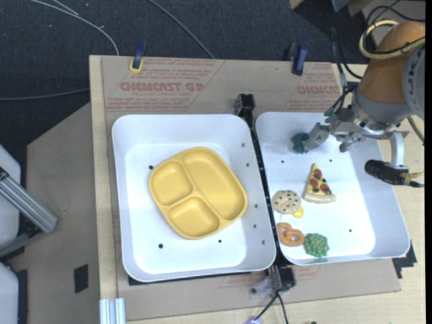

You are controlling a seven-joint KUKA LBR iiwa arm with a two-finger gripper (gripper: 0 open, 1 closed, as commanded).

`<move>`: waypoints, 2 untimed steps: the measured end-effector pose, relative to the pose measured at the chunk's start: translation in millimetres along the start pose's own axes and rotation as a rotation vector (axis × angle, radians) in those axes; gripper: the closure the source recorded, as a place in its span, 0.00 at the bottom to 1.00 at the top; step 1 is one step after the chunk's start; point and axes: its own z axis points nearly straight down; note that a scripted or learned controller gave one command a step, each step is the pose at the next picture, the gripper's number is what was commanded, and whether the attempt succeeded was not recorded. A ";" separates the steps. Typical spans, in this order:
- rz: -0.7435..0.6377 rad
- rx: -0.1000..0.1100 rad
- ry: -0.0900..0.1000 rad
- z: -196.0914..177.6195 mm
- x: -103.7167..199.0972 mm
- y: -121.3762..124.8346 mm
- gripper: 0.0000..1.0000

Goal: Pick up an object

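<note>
My gripper (331, 140) hangs over the back part of the right bin (358, 201), its two fingers spread apart and nothing between them. A small dark green object (298, 141) lies just left of the left finger (314, 138), close to it or touching; I cannot tell which. Nearer the front lie a pizza slice (318, 184), a cookie (286, 200), a small yellow piece (298, 212), a pretzel (290, 233) and a broccoli floret (315, 244).
The left bin (128, 181) holds a yellow divided plate (197, 192). A dark ridge (260, 181) separates the two bins. The arm's grey and orange body (388, 79) stands over the right bin's back right corner.
</note>
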 end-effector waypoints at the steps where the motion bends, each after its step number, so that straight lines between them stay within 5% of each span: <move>1: 0.000 0.002 0.001 52.6 0.7 -0.4 0.00; 2: 0.000 -0.004 -0.001 39.1 0.4 0.9 1.00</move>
